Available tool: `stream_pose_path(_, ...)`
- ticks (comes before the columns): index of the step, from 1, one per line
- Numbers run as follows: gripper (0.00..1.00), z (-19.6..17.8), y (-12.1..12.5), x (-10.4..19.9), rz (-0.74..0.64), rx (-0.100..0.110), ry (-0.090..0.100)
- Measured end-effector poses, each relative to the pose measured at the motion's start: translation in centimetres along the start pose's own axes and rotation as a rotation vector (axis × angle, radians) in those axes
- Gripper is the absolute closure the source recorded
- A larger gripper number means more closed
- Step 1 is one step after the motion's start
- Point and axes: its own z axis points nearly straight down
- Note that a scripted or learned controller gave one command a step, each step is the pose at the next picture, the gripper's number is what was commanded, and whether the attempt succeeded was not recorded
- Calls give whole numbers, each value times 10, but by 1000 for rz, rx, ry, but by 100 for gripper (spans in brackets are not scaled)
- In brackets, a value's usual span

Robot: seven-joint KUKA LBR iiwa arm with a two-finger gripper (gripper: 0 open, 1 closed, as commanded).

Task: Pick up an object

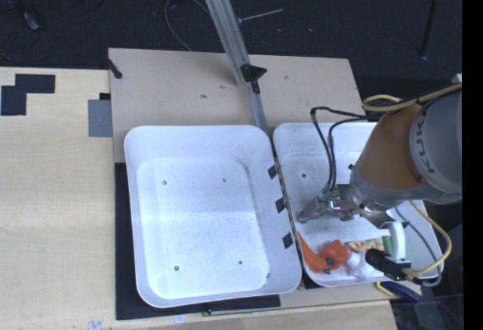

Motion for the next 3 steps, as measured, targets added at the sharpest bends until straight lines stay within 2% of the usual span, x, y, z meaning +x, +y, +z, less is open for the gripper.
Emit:
stream_pose_path(1, 100, -13, 1, -1, 3, -5, 0)
stream_pose_path(2, 100, -104, -5, 53, -3, -7, 1)
stream_pose_path(3, 100, -100, 15, 128, -4, 1, 2)
